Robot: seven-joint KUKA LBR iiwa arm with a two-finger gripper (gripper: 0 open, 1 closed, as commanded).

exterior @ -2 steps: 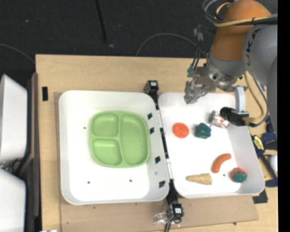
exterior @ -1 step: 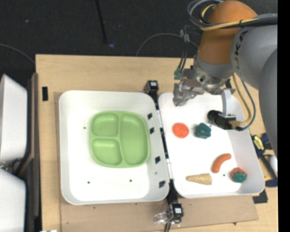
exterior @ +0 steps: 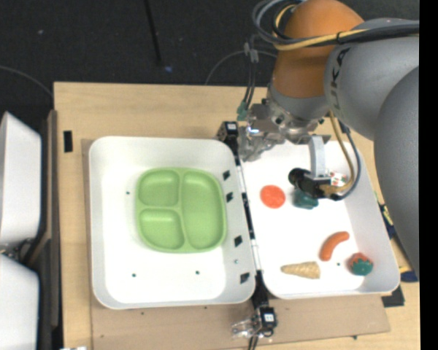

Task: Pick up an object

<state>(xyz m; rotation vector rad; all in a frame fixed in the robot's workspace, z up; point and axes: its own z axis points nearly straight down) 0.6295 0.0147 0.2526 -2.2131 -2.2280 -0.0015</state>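
No one thing is named for the pick, so the nearest is the likely one: a red disc lying flat on the floor of the right bin, in its upper left part, apart from everything else; being round, it has no long axis to line up with.

The gripper hangs over the bin's upper left corner, close to the wall shared with the other bin; the disc lies from it toward the near edge of the view and slightly to the right, a short way off; whether the claw is wide or narrow I cannot tell, since the wrist hides it, and nothing shows as held.

Just right of the disc sits a teal lump, near but not touching it; a descent aimed too far right would probably meet that first.

Farther down the bin lie a sausage, its long axis slanting from lower left to upper right; a cone, lying across the view near the front wall; and a teal-and-red piece in the lower right corner; all three are well apart from the claw and would call for a longer reach.

The left bin holds a green plate with compartments, flat and wide, a poor thing to pinch; both bins rest on the bench.
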